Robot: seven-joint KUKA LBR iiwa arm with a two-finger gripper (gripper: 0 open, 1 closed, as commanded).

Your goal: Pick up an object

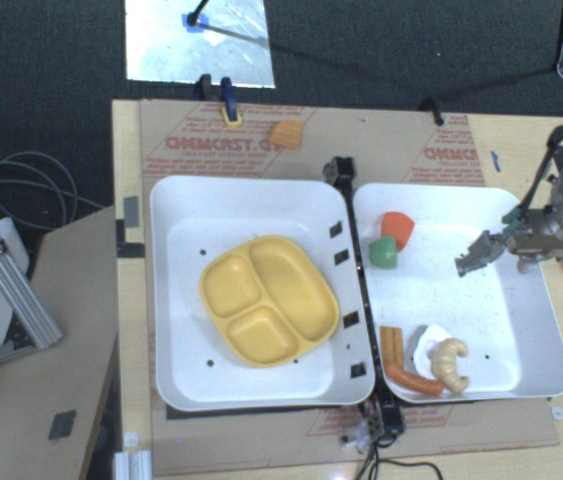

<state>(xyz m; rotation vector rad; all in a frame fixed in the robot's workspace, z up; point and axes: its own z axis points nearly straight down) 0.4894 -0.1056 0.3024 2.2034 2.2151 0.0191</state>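
Here your gripper (469, 260) hung near the right bin's (536, 368) right edge, well apart from the green object (383, 253), its grip state unclear to me.

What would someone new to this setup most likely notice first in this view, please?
Probably the yellow divided plate, lying large and bright in the middle of the left bin. Next, the colourful cluster in the right bin: an orange piece touching a green one near its upper left, and a beige ginger-like piece beside an orange-red sausage shape at the front. The gripper hangs over the right bin's middle.
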